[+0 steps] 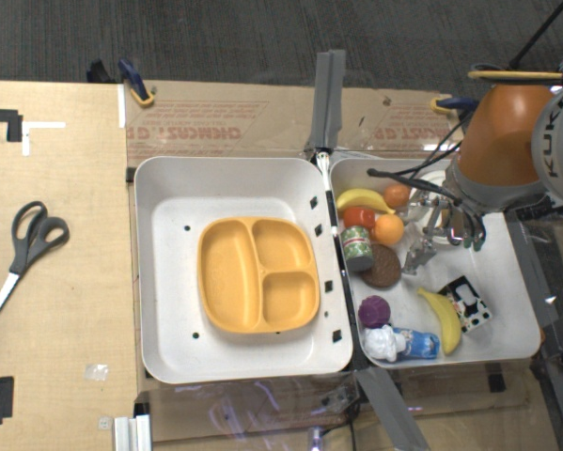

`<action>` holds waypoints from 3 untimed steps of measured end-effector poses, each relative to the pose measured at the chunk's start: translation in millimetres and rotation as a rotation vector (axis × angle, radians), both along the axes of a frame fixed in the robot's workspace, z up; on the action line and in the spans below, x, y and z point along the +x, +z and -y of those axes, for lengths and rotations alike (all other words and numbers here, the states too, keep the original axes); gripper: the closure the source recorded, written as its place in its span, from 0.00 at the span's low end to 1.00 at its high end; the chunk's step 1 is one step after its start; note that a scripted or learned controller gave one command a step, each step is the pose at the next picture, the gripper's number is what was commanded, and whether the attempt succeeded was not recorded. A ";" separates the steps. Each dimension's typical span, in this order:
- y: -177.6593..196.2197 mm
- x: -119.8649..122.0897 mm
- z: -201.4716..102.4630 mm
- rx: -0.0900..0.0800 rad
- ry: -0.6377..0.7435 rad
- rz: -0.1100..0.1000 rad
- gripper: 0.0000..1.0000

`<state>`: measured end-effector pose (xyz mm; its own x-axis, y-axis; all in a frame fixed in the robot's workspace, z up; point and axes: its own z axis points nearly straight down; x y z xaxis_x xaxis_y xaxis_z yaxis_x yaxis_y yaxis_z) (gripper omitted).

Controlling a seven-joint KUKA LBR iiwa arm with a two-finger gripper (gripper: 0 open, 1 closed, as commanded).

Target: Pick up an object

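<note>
Dark grey floor (pixel 215 17) runs along the top — carpet, by the look of it. Below it a pale wooden bench (pixel 55 346) — scissors (pixel 23 247) lying at the left, brown cardboard (pixel 225 125) further back

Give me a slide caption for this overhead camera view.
KUKA arm's gripper hovers over the fruit-filled right bin; a yellow divided plate sits in the left bin.

Right bin (pixel 507 346): bananas, oranges, can, brown disc, purple ball, bottle, checkered block, all loose.
</note>
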<state>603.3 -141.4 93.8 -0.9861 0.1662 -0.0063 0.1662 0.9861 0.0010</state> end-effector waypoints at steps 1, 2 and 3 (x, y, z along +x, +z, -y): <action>-1.8 -53.6 28.3 0.000 -0.108 -0.005 0.00; 9.0 -51.6 28.0 -0.001 -0.105 0.001 1.00; 141.1 -43.8 81.2 0.000 -0.445 -0.002 1.00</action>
